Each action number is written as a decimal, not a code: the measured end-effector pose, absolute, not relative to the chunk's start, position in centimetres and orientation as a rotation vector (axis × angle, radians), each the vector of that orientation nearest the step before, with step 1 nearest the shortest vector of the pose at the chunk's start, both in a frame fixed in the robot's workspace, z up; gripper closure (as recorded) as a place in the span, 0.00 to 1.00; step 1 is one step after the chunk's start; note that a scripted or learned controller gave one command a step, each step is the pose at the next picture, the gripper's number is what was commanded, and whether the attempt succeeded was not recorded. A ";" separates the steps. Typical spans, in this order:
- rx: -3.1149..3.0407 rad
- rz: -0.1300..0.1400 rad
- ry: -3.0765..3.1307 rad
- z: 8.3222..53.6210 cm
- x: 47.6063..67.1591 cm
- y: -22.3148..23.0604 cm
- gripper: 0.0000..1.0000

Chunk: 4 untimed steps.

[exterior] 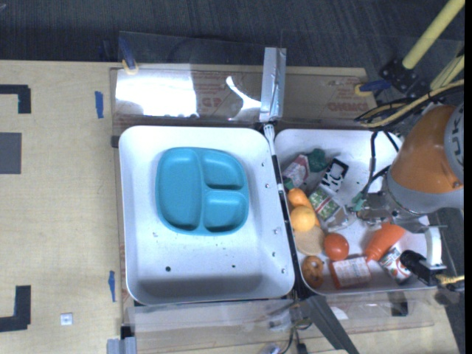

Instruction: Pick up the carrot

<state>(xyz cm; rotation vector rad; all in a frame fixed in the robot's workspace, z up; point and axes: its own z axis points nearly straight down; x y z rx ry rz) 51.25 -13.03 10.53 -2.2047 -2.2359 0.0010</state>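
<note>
The carrot (385, 241) is a short orange cone lying tilted in the right bin (354, 140), near its front right corner. The grey arm with its orange band (422, 162) reaches in from the right and hangs over that bin. The gripper (371, 210) sits just above and left of the carrot's thick end, low among the items. Nothing can be made out in its grasp.
The right bin is crowded: a red tomato (335, 245), a yellow-orange fruit (303, 218), a small orange (296, 198), an apple (313, 268), a bottle (351, 272), a black-and-white packet (333, 175). A blue divided plate (200, 189) lies in the left bin (147, 271). Cables (398, 102) run at the back right.
</note>
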 end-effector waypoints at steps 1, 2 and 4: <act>-2.154 -0.002 -2.296 15.3 54.8 -19.5 0.00; -2.095 -0.015 -2.339 9.5 52.2 -21.0 0.00; -2.219 -0.007 -2.231 8.7 49.1 -19.3 0.00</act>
